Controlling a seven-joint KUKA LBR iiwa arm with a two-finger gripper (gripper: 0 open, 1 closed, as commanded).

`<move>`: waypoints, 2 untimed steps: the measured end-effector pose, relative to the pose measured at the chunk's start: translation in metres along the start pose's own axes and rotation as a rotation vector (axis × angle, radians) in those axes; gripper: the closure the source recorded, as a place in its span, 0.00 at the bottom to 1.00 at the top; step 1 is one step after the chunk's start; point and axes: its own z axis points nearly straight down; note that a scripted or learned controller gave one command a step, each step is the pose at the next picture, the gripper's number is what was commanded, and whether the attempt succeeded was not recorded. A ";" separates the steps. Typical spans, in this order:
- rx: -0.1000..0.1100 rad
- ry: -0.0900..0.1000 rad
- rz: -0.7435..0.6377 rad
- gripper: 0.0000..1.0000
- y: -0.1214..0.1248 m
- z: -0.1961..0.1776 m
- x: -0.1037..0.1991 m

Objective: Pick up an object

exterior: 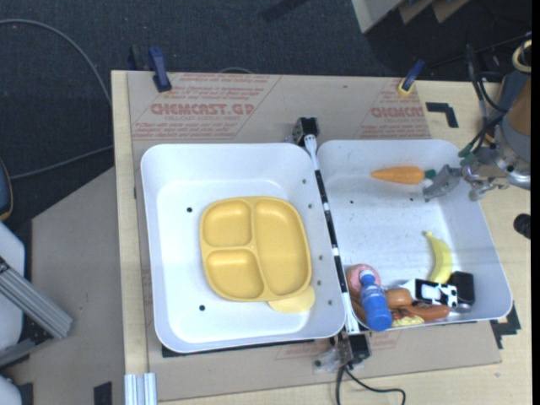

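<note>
Carrot (pixel 397 175) lay flat near the far wall of the right bin (pixel 396 226), clear of the clutter heaped in that bin's near corner, so it offered an easy target. Fingers (pixel 439 184) hung released and holding nothing just beside the carrot's green end, apparently not touching it.

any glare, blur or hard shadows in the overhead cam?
Camera view: light is even and soft, no hard shadows; the white bins look bright but keep detail; the yellow plate and carrot are sharp; the tool at the right edge looks slightly smeared.
</note>
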 end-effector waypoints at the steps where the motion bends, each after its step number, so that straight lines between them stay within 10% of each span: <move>1: 0.000 0.001 0.000 0.00 -0.054 0.027 -0.003; 2: -0.001 0.001 0.000 0.00 -0.075 0.094 0.015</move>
